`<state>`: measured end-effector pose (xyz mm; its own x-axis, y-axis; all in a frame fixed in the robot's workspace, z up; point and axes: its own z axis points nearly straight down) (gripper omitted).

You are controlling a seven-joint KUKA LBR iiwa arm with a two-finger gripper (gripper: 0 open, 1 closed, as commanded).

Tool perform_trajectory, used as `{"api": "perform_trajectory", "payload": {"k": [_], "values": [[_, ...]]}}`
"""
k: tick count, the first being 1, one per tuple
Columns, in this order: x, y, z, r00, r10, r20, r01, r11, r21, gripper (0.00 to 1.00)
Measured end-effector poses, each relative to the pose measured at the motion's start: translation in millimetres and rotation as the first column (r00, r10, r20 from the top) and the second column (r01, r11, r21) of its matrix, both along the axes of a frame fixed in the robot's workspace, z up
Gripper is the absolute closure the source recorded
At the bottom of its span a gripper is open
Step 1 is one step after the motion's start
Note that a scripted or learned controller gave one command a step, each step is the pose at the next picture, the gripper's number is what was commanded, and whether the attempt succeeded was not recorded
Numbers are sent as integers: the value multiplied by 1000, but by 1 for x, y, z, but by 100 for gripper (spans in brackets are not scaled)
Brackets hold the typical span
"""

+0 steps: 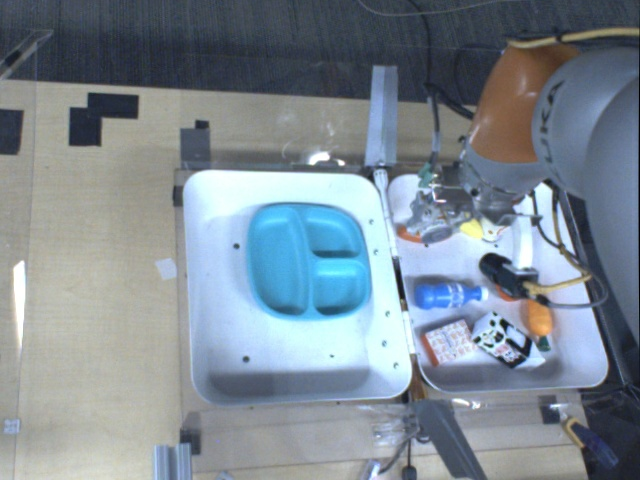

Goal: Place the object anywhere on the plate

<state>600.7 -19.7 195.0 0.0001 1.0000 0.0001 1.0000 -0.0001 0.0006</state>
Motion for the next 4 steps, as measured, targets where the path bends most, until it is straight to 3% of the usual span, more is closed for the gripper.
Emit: {"api": "perform_trajectory", "payload": {"k": [1, 2, 3, 4], "values": [[3, 108, 9, 996, -84, -1, 84, 996, 0, 100], [3, 107, 9, 996, -84, 0, 84, 996, 0, 0], [-16, 113, -12, 999, -32, -2, 32, 1000, -1, 0], [-19, 109, -12, 1000, 1, -3, -1, 1000, -1, 0]]}}
